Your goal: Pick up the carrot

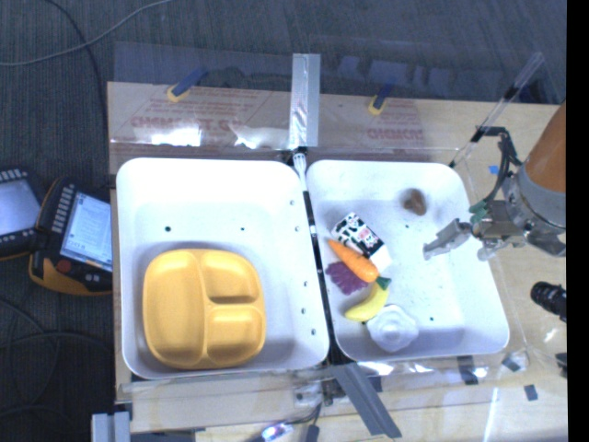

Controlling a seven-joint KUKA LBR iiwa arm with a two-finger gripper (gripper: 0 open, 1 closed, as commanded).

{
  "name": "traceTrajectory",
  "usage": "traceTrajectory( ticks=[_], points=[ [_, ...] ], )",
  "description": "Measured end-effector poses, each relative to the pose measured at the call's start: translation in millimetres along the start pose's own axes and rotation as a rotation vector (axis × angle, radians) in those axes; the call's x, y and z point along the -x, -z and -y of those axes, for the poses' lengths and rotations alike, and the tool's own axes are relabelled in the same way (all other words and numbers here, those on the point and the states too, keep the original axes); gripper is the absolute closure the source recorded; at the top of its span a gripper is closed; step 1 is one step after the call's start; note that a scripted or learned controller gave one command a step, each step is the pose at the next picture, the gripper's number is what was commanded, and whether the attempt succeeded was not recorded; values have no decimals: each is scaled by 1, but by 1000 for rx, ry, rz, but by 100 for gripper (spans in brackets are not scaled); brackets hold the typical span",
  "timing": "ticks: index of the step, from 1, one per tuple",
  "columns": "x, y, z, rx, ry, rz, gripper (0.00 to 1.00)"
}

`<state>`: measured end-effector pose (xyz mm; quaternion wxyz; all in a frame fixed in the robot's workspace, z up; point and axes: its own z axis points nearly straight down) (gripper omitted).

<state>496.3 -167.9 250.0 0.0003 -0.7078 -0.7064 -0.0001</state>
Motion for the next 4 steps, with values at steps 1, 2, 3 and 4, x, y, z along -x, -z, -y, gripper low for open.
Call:
traceTrajectory(
  ticks=[1, 2, 3, 4],
  points=[
    [-77, -46, -18, -1, 105, 0, 0],
    [-64, -158, -62, 15, 192, 5, 0],
    [-67, -148, -63, 17, 190, 2, 100],
    [-83, -68, 0, -2, -17, 2, 100]
  ],
)
